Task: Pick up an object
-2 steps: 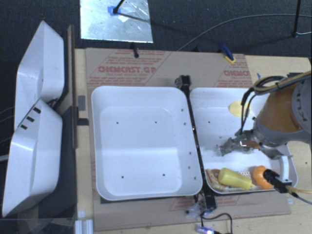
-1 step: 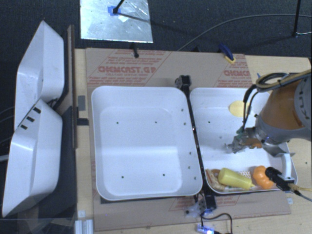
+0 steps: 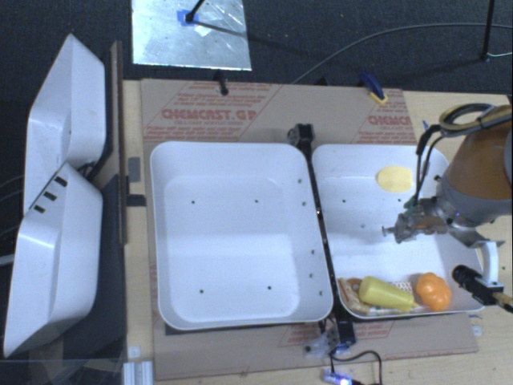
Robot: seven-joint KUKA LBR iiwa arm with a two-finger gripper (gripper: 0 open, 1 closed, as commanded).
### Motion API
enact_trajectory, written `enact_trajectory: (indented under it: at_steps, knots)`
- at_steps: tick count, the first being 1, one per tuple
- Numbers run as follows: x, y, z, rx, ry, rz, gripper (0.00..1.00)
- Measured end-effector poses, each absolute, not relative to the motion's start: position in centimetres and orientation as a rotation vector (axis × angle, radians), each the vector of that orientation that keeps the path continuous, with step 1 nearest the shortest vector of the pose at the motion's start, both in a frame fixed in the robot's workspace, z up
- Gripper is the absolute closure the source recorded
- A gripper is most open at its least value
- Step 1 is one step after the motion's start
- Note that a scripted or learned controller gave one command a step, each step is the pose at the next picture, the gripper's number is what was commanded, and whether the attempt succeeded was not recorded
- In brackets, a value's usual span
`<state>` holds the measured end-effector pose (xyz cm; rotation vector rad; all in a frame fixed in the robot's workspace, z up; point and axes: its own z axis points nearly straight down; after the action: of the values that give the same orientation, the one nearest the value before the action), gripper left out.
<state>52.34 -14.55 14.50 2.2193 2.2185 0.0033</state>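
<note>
Over the right bin (image 3: 353,184), near its right wall, the gripper (image 3: 410,226) hangs low above the white floor, a small dark metallic cluster at the end of the arm (image 3: 481,187), whose orange band shows just above it; how the gripper is set cannot be told at this size. Nothing can be made out in its grasp. A pale yellow flat disc (image 3: 394,178) lies just up and left of it, apart from it. Along the bin's near wall sit a yellow bottle-like object (image 3: 385,293) lying on its side and, touching its right end, an orange ball (image 3: 434,290) (something small and reddish shows between them, too small to name). The left bin (image 3: 232,239) stands beside the right one, their rims meeting at a dark divider. Both bins rest on a sheet of brown cardboard (image 3: 216,111) printed with red lettering, laid on the bench. Beyond lies dark carpet (image 3: 337,14) carrying a shiny metal plate (image 3: 191,21), and two white tubs (image 3: 56,215) lean at the far left.
</note>
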Motion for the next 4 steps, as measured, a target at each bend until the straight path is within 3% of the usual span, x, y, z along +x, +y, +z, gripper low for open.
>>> enact_trajectory:
  at_steps: [2,4]
  knots:
    - [51.8,-14.3,24.7,2.217,2.219,0.006,1.0]
    - [51.2,-4.9,23.8,2.217,2.227,0.001,1.0]
